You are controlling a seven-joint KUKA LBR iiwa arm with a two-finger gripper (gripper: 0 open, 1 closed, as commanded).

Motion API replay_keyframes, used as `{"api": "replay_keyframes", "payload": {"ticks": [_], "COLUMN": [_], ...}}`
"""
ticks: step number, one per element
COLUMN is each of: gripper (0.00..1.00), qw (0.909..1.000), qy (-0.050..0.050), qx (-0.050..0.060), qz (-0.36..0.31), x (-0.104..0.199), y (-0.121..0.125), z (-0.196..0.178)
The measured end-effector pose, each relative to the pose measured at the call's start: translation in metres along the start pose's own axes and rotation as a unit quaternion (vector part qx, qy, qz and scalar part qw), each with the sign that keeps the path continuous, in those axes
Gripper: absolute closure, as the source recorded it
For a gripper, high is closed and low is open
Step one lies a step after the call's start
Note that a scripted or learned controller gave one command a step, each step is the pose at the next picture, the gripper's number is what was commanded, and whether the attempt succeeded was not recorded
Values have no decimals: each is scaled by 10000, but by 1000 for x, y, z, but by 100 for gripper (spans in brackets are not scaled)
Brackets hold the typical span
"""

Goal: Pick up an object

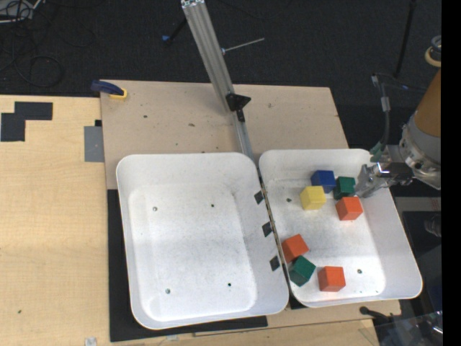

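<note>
The right bin (pixel 403 265) holds several small cubes. A blue cube (pixel 323 179), a yellow cube (pixel 312 197), a green cube (pixel 346 187) and an orange-red cube (pixel 349 208) cluster near its far side. Another orange-red cube (pixel 294 247), a dark green cube (pixel 302 270) and a third orange-red cube (pixel 331 278) lie near its front left. My gripper (pixel 369 179) reaches in from the right edge of this bin, just right of the green cube and above the orange-red one beside it. Nothing shows held in it.
The left bin (pixel 144 193) sits beside the right one, with black clips (pixel 265 228) along the shared rim. A slanted aluminium bar (pixel 213 56) rises behind the bins. A blue-and-yellow clamp (pixel 109 89) lies at the bench's back left corner.
</note>
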State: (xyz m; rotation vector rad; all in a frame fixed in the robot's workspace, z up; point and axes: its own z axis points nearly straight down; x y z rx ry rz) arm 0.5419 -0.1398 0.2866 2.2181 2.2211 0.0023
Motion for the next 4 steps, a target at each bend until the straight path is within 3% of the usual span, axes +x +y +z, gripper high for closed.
{"api": "replay_keyframes", "payload": {"ticks": [1, 4], "gripper": [100, 100], "qw": [10000, 10000], "qy": [16, 11], "qx": [39, 31], "qz": [-9, -14], "x": [48, 207], "y": [10, 29], "z": [22, 36]}}
